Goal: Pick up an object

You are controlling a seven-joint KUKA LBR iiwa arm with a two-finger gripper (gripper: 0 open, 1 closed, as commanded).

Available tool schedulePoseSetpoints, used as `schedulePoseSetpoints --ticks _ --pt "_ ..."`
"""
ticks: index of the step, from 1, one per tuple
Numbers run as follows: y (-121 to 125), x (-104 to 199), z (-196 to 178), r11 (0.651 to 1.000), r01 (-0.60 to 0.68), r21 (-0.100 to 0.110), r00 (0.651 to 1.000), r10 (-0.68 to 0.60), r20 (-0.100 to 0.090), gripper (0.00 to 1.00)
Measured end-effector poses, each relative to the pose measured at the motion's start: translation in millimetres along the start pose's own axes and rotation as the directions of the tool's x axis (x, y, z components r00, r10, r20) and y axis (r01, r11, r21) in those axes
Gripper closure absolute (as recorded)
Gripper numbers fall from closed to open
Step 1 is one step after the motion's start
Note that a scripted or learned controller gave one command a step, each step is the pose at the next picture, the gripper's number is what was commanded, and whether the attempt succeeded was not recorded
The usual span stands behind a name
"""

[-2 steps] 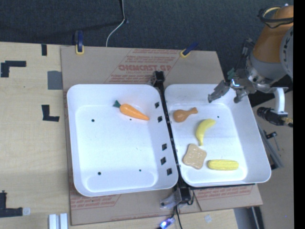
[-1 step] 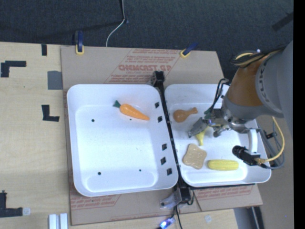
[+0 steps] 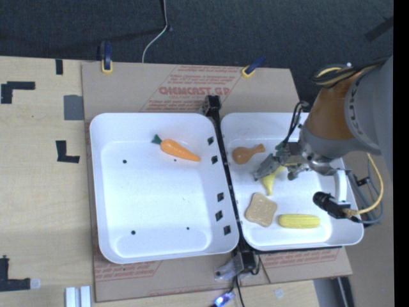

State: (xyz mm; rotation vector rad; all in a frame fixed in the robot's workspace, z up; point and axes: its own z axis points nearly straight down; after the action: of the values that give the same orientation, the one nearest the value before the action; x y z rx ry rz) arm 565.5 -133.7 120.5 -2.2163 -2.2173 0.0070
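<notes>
The gripper (image 3: 270,169) is low inside the right bin (image 3: 348,238), its dark fingers slanting down and to the left over a small yellow banana (image 3: 269,184) — the fingertips sit right at the upper end of that fruit, but whether they are spread, closed or actually clamped on it cannot be told from this angle. Behind the gripper the grey wrist and the orange band of the arm (image 3: 332,117) reach in from the right, with a black cable fitting and yellow wires hanging over the bin's right rim. Just up and left of the gripper lies a tan chicken drumstick (image 3: 246,153), near the divider between the bins. Below the banana rests a slice of toast (image 3: 261,210), tilted, and just beside it to the right lies a yellow corn cob (image 3: 299,221) along the bin's near wall — close to the toast, though contact is unclear. The left bin (image 3: 105,190) holds an orange carrot (image 3: 177,149) with a green top, lying towards its far right corner. Both bins sit on a cardboard sheet (image 3: 185,88) held by clamps at its far edge.
</notes>
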Motion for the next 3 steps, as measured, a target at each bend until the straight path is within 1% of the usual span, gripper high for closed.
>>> schedulePoseSetpoints --ticks 1,2,3 --pt "-8 40 40 1.000 0.001 -0.004 1.000 -0.001 0.004 0.00" --pt "51 -13 38 1.000 0.001 -0.007 1.000 -0.001 0.002 0.00" --pt "49 -12 31 1.000 0.002 -0.003 1.000 -0.002 0.004 1.00"
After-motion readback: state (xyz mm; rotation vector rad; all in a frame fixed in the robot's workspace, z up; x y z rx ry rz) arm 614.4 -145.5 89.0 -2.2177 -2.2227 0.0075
